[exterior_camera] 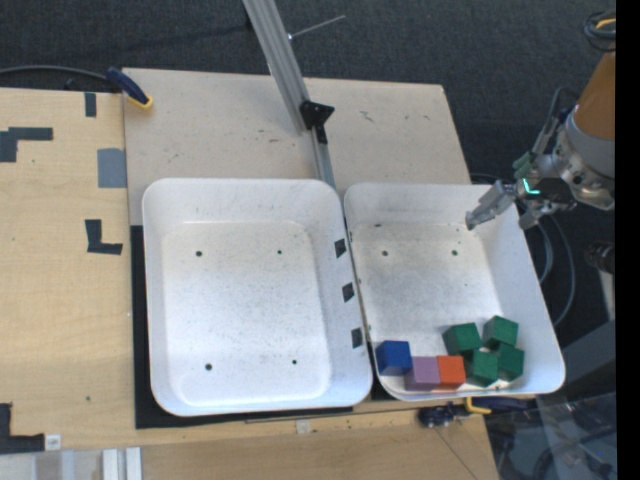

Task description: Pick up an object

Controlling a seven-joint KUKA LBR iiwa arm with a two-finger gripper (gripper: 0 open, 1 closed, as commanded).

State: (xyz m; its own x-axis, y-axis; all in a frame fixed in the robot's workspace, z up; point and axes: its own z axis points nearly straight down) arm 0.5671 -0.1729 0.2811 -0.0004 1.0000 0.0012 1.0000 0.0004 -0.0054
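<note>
Two shallow white bins are sitting side by side on a wooden bench, seen from above at a slant. The left bin (160, 298) is filling the middle of the frame. The right bin (420, 278) is touching it, and a cluster of small blocks is lying in its lower right corner: a blue block (394, 356), a purple block (426, 371) just beside it, an orange block (451, 370) next to that, and several green blocks (485, 348) bunched together to their right.

The arm (595, 133) is reaching in from the right edge of the frame, its orange band showing near the upper right. Its gripper (487, 209) is hanging over the right bin's upper right corner, well apart from the blocks; whether its tip is spread or pressed together cannot be told, and nothing is showing in it.

A grey metal bar (280, 53) is slanting down from the top of the frame toward the bins.
</note>
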